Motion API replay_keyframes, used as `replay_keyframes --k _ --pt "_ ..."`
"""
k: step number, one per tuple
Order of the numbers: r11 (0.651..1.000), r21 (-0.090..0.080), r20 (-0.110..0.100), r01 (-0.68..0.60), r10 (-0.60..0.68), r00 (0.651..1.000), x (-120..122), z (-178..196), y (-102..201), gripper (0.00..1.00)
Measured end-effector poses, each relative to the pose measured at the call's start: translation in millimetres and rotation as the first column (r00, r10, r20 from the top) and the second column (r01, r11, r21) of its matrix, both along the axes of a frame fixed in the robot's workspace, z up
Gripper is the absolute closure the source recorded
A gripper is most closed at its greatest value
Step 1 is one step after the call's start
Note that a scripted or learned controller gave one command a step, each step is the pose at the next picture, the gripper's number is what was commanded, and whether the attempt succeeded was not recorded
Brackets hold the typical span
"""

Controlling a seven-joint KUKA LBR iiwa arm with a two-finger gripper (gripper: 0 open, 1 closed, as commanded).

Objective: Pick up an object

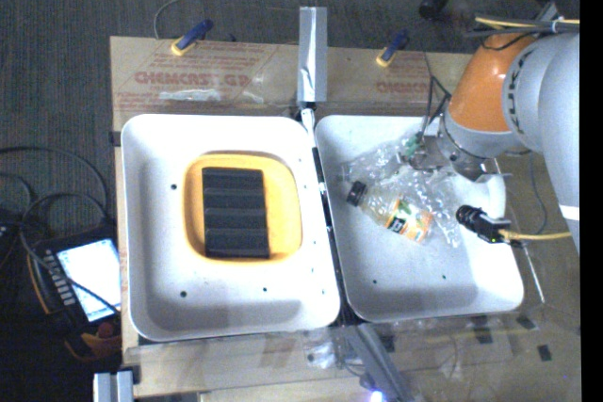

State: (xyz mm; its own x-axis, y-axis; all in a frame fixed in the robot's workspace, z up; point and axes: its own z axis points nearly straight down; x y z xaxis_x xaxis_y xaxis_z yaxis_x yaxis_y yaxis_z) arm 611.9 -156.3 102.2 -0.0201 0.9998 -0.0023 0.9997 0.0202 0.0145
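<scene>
In the right bin a clear plastic bottle lies on its side, its black cap toward the left and an orange and green label near its middle. Crumpled clear plastic is heaped behind and around it. The arm's orange band hangs over the bin's back right corner. Below it, my gripper reaches down into the crumpled plastic, just behind the bottle. In the left bin rests a yellow block with a black ridged top.
A black plug on a yellow cable hangs over the right bin's right side. A metal post rises behind the seam between the bins. Two blue and yellow clamps hold cardboard at the back. A tablet lies on the floor at left.
</scene>
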Motion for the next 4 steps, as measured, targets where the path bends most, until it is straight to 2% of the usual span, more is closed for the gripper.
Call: replay_keyframes --k 1,2,3,4 --pt "1.0 0.0 0.0 0.0 0.0 1.0 0 0 0 0.0" --pt "0.999 0.003 -0.015 -0.051 0.051 0.999 -31 62 1 0.0" --pt "0.993 -0.014 0.027 -0.12 0.12 0.992 -50 38 -3 0.0" --pt "0.983 -0.015 0.038 -0.182 0.183 0.982 -37 33 -6 0.0"
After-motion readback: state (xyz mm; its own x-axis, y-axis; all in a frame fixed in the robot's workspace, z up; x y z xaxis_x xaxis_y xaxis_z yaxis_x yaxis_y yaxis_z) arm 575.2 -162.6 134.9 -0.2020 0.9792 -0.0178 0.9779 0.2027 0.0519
